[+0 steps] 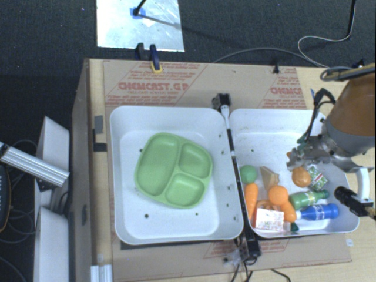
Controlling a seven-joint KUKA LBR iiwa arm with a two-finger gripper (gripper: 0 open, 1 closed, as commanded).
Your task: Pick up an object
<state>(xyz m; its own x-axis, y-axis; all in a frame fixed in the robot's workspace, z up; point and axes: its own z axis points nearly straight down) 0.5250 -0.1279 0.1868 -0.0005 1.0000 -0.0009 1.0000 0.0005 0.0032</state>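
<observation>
Arm: the grey arm with its orange band [355,101] comes in from the right and bends down over the right-hand shallow white plastic bin [264,131].
Gripper: the dark metal two-finger gripper [302,157] hangs low just above a small round orange ball [301,177]; from where I stand I cannot tell how far apart it is, nor whether it has hold of anything.
Right bin: the objects are heaped in its near corner. There is a smooth round green ball [248,173], a tapered orange plastic carrot [251,200], a tan wedge-shaped piece [269,177], a glossy green bottle [306,199] and a blue-and-white tube [320,212] lying on their sides, and a white card with red print [269,220] at the front.
Left bin: the other shallow white bin [126,157] holds a matt pale-green divided plate with three compartments [173,170], lying flat near the middle.
Bench: brown cardboard with red printed lettering [153,86] under both bins.
</observation>
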